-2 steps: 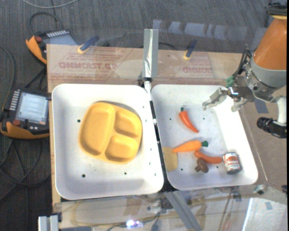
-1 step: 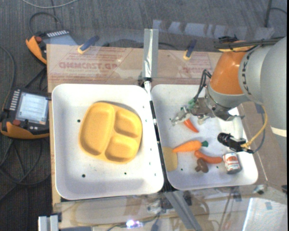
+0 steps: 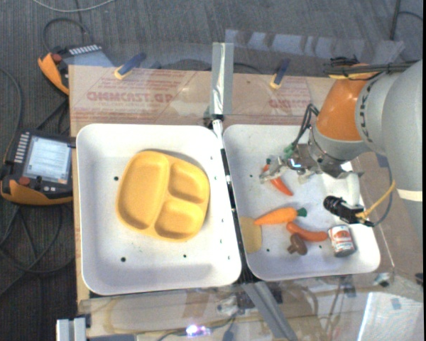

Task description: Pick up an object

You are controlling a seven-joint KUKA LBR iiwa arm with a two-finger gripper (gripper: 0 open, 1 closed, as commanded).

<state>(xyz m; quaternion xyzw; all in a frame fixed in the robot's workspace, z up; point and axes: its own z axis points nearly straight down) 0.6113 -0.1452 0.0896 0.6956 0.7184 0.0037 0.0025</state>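
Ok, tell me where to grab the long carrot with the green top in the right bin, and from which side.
Grip the carrot across the thick middle of its orange body, coming straight down from above. It lies flat on the right bin floor, running left to right with its green top toward the right, so the fingers should probably close across its width. The orange piece just below crowds that side.

Dark grey carpet point(image 3: 163, 20) covers the floor, crossed by loose black cables point(image 3: 7, 98). A brown board point(image 3: 156, 98) tops the worktop behind the bins, with blue-tipped clamps point(image 3: 130, 65) at its far edge. A handheld control pendant point(image 3: 39, 168), screen lit, probably lies on the floor at left.
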